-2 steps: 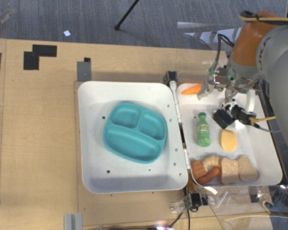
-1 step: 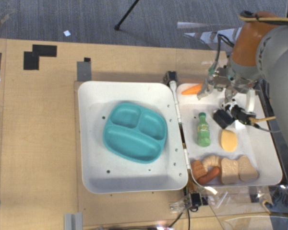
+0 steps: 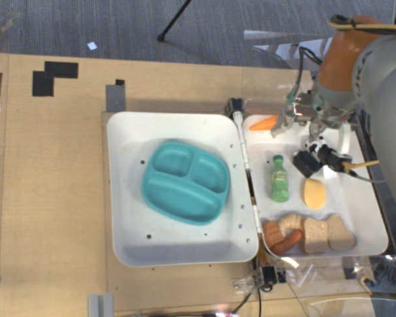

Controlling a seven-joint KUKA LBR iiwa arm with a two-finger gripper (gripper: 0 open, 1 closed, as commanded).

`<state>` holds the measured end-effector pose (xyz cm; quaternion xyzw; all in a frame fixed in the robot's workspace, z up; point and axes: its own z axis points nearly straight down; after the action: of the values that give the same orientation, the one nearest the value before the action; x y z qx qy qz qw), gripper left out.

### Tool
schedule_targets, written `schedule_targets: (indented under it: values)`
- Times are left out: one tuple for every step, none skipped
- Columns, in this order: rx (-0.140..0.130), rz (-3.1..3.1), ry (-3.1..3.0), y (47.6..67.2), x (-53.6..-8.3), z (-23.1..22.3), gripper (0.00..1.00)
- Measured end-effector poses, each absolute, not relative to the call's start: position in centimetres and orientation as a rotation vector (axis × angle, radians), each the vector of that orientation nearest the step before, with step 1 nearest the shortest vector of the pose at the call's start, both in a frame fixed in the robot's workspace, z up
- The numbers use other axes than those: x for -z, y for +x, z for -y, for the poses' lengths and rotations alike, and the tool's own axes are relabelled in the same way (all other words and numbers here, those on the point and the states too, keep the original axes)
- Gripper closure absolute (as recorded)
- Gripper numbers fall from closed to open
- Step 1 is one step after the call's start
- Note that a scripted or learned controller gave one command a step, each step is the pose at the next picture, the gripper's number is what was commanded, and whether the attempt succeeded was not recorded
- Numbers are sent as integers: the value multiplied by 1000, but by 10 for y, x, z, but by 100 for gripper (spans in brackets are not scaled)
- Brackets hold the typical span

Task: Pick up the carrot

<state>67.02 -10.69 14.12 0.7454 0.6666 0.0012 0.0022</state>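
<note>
The grey arm [image 3: 383, 65] reaches in from the right over the right bin [image 3: 376, 236], its orange band [image 3: 340, 61] above the wrist. The gripper [image 3: 284, 125] hangs low at that bin's far left corner, 1 finger [image 3: 277, 129] tipped toward the bin floor.

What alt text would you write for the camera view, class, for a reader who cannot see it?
A grey robot arm's pincer sits at the carrot in the far corner of the right bin, which also holds a green bottle and other toy food. The left bin holds a teal divided plate.
</note>
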Motion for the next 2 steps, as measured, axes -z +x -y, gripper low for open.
schedule_targets:
  values:
    - [-4,-2091,2339,670,-141,107,0]
    - [-4,-2091,2339,670,-141,107,0]
